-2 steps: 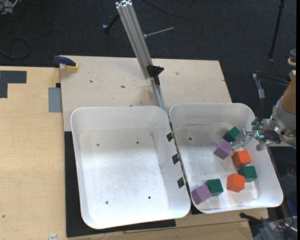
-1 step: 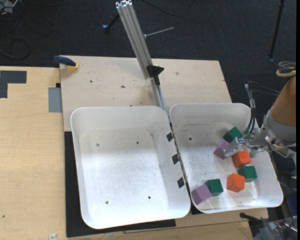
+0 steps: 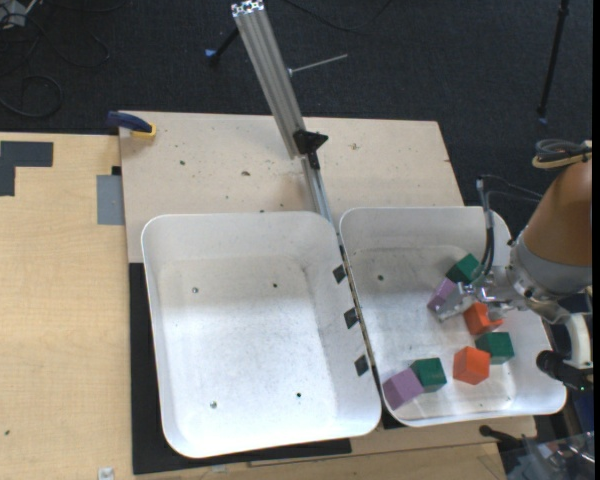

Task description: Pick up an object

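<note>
The right bin (image 3: 400,230) holds several small blocks. A green block (image 3: 466,267) and a purple block (image 3: 441,291) lie near its middle, with a red-orange block (image 3: 477,319) just below them. Further toward the front are a second green block (image 3: 499,346), an orange block (image 3: 471,365), a third green block (image 3: 430,372) and a second purple block (image 3: 402,387). My gripper (image 3: 459,301) is low in this bin, among the upper purple, green and red-orange blocks and pressed close to the purple one. I see no block lifted off the bin floor.
The left bin (image 3: 170,238) stands beside the right one, sharing a divider with black clips (image 3: 348,316). A slanted aluminium bar (image 3: 276,78) rises behind the bins. A blue and yellow clamp (image 3: 132,123) lies at the bench's back left.
</note>
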Tool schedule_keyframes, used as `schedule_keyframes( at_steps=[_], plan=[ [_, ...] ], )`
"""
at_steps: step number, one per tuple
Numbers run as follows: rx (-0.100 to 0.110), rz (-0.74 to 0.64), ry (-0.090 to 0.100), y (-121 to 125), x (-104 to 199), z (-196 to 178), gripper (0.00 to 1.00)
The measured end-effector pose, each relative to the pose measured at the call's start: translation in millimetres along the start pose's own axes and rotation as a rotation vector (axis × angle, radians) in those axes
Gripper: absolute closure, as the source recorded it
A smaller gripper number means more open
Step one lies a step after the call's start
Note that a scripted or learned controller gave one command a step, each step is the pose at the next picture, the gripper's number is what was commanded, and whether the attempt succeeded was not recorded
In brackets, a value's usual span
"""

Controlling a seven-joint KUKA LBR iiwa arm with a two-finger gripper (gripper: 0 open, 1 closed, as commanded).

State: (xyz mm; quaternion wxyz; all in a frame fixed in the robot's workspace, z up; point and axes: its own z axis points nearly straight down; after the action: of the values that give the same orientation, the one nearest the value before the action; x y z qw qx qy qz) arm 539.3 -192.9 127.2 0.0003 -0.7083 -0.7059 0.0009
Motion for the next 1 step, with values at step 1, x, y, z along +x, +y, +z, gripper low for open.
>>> schedule_keyframes(
  at_steps=[1],
  plan=[
    [-0.023,0.002,-0.009,5.8,-2.7,5.6,0.00]
  ],
)
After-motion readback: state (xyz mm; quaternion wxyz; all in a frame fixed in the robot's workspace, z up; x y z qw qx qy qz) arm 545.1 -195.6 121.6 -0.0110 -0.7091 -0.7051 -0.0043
